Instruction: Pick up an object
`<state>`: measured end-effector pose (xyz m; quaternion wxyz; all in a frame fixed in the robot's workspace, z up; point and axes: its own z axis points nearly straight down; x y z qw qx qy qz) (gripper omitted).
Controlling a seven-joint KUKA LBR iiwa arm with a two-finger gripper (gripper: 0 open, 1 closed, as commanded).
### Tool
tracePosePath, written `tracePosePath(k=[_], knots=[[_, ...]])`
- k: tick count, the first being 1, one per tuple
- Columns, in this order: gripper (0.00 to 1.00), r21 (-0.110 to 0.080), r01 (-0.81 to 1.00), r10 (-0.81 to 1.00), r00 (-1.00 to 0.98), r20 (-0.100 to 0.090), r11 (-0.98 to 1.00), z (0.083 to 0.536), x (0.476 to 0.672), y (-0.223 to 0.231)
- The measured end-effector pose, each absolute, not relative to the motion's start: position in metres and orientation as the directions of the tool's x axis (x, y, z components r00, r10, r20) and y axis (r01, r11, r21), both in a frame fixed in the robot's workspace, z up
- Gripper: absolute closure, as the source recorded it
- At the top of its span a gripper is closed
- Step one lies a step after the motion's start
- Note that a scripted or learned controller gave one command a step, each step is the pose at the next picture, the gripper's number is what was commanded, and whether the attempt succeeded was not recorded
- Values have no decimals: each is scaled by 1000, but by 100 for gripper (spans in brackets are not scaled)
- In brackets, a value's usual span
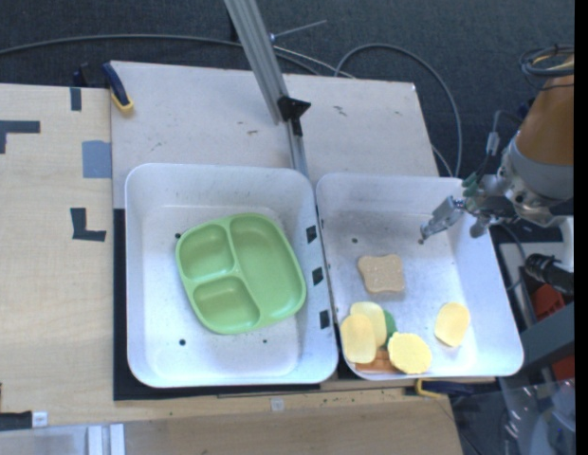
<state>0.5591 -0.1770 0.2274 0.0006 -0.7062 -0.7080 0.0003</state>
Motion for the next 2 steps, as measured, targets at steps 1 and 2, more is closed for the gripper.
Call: tracePosePath(k=[1, 2], knots=[[0, -1, 1000, 1000, -3, 0, 3, 227, 559, -177], [0, -6, 1000, 1000, -1, 0, 1, 184, 558, -178]])
